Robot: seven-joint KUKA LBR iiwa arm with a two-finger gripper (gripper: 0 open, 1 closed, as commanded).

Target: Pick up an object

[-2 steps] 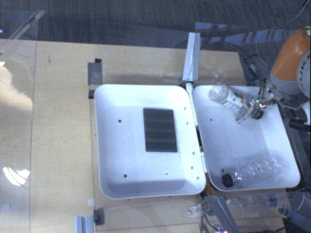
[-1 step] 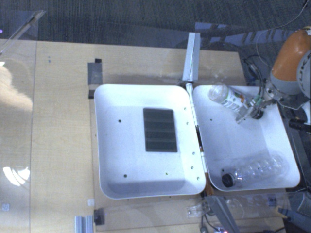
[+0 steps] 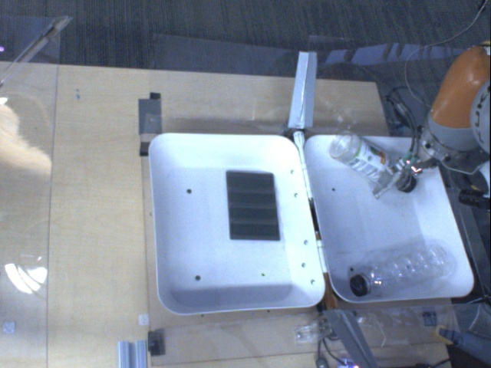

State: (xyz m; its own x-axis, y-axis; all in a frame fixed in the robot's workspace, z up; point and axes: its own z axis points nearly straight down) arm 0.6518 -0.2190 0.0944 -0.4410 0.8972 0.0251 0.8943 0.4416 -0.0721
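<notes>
Left bin (image 3: 230, 297) – a dark ribbed slab (image 3: 253, 205) is seen lying flat near its centre; nothing else is noted in it. Right bin (image 3: 453, 282), taken as the landmark: a small clear bottle (image 3: 357, 153) lies tilted in its upper left corner, and a larger clear plastic bottle with a dark cap (image 3: 399, 271) lies on its side along its lower edge.

The hand (image 3: 405, 173) is placed low over the upper part of the right bin, just beside the foot of the small bottle; whether it is open or closed cannot be told, and no object is seen gripped.

Step judged: approach to a grasp – pick not yet made. The next move is thought to call for closing squarely on the small bottle, then a lift clear of the counter (image 3: 92, 244).
</notes>
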